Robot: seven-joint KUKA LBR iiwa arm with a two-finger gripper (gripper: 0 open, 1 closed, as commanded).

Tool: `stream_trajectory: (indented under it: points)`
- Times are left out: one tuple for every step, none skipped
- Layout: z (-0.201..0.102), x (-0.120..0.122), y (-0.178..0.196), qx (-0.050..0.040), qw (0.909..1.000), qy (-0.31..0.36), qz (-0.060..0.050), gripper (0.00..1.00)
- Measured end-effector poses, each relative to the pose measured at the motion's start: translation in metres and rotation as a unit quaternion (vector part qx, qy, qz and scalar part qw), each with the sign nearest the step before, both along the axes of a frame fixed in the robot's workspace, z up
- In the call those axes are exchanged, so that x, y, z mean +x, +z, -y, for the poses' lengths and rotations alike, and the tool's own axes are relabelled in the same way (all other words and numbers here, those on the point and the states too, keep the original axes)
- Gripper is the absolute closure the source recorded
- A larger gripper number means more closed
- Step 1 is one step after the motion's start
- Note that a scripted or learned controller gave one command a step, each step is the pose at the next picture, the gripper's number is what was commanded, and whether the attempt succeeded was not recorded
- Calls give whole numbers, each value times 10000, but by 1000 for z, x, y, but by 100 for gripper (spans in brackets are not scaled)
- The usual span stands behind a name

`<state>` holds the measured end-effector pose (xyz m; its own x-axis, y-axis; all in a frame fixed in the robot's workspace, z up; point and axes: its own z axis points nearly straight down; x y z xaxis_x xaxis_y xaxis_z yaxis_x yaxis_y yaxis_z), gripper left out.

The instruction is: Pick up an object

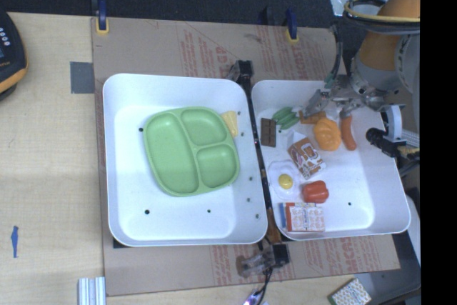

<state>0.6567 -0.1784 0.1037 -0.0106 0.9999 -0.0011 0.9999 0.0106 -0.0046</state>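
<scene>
My gripper [334, 101] hangs over the far end of the right bin [385, 203], reaching in from the right. Just in front of it lie an orange rounded toy [327, 133] and a thin orange-red piece [348, 132]. To its left rest a green piece [285, 116] and a small brown block [268, 132]. Further forward are a brown-and-white packet [305, 157], a fried-egg toy [284, 181], a red toy [314, 191] and a red-and-white box [301, 216]. I see nothing lifted by the gripper.
The left bin [121, 153] holds a green divided plate [191, 149] with a small yellow piece [229, 123] at its far right corner. The arm's body [389, 39] stands over the bench's far right. Clamps sit between the bins.
</scene>
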Motion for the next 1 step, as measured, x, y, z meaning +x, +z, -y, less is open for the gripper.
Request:
stream_trajectory:
  points:
    - [-22,-61,-13,12,10000,-42,-26,0]
